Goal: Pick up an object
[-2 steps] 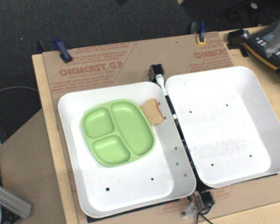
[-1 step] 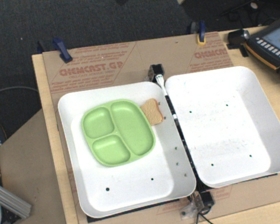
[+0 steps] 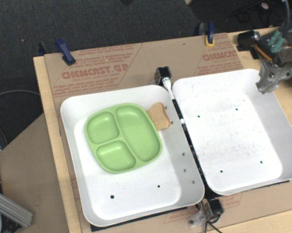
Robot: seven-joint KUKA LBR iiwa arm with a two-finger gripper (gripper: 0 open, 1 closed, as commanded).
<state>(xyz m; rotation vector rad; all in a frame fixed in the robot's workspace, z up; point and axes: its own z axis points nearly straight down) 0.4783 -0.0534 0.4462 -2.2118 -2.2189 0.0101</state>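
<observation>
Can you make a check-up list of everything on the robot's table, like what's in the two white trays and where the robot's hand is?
Surface: brown board with red print, bearing the left bin and right bin side by side.
Job's things: green plate with three compartments and a tan piece touching its right edge, both in the left bin.
Clutter: dark specks across the right bin floor.
Gripper: gripper at the right bin's upper right rim, holding nothing that can be seen; fingers too blurred to judge.
Cables: black cables below the bins; thin cable at the upper left floor.
Surroundings: dark carpet, blue clamps at the board's top edge.
</observation>
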